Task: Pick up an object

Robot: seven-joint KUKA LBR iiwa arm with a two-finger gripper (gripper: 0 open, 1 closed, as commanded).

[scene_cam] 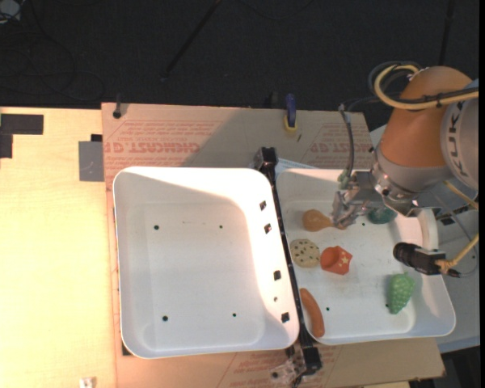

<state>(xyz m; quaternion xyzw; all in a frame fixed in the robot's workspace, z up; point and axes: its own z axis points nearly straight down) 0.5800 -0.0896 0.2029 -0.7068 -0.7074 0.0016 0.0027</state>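
- End effector (349, 208) hangs low in the right bin (436, 318); whether it is open or closed, I cannot tell.
- Tan drumstick-shaped toy (314, 219) lies just left of it, red piece (336, 259) below, green piece (399, 292) farther right.

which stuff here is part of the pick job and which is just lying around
In the job: gripper; tan drumstick-shaped toy beside it; spotted cookie; red piece; orange sausage; green bumpy toy; teal piece; right bin.

Lying about: left bin; cardboard sheet; blue clamp.
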